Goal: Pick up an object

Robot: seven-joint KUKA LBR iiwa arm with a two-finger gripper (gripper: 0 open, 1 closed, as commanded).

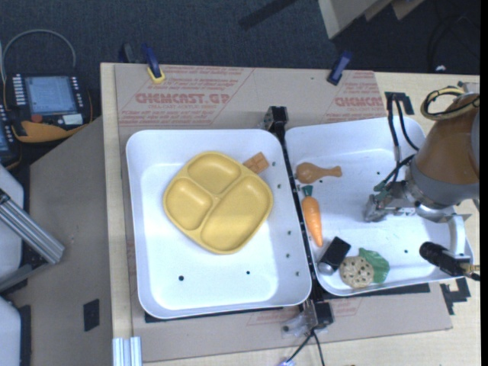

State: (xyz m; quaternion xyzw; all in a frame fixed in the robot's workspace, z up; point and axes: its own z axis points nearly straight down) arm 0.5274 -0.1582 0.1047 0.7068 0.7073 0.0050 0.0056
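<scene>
The pincer (376, 207) sits at right of frame, low over the right bin (358, 139); you cannot tell its finger state. Left bin (152, 265) holds the yellow divided plate (218, 202). Along the right bin's left side: carrot (312, 219), drumstick (316, 173), cookie (355, 271), black block (334, 253).

arm (450, 155) cut off at right edge, pincer (377, 207) fingers seemingly blurred

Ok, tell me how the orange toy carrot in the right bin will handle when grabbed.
The tapered orange toy carrot looks like smooth, rigid plastic, so probably light and somewhat slippery. Its round, cone-like body may roll in an arc if nudged. It lies close to the right white bin's left wall, likely cramping the gripper.
</scene>
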